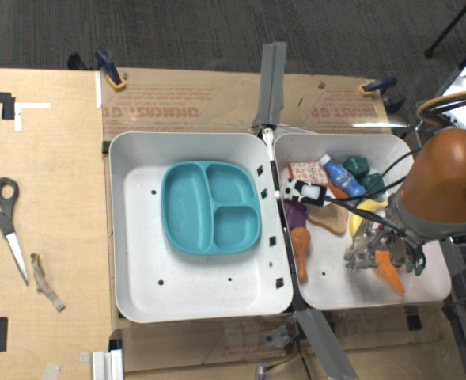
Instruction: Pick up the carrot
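carrot [390, 273] lower right of frame | likely light, stiff, smooth plastic | grasp mid-body across its width | gripper [365, 256] beside it, closure: cannot tell

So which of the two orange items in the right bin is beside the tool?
The pointed orange carrot at the bin's right, right next to the tool. The other, an orange-brown drumstick-shaped piece, lies by the left wall, well apart.
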Action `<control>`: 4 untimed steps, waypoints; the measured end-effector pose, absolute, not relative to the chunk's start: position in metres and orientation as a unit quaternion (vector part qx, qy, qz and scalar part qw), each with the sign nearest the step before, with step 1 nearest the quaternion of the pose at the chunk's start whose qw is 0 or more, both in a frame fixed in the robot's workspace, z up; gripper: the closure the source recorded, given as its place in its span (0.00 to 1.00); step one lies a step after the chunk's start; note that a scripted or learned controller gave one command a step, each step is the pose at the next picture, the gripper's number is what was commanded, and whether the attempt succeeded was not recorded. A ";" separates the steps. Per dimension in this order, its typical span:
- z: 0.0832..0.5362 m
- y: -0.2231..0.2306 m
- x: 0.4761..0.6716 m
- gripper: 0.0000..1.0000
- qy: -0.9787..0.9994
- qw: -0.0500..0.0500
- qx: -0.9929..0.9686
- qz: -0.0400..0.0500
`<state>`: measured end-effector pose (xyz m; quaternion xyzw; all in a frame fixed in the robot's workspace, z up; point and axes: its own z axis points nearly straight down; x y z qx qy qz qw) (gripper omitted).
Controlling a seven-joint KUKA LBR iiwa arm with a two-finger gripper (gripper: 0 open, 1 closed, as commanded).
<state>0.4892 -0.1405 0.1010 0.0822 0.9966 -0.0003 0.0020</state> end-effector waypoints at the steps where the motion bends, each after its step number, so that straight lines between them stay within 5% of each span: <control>1: 0.250 -0.087 0.482 1.00 0.996 0.002 0.084 0.000; 2: 0.257 -0.152 0.479 1.00 1.000 0.002 0.024 0.000; 3: 0.257 -0.152 0.479 0.00 1.000 0.002 0.024 0.000; 4: 0.111 -0.166 0.478 0.00 1.000 0.000 -0.003 0.000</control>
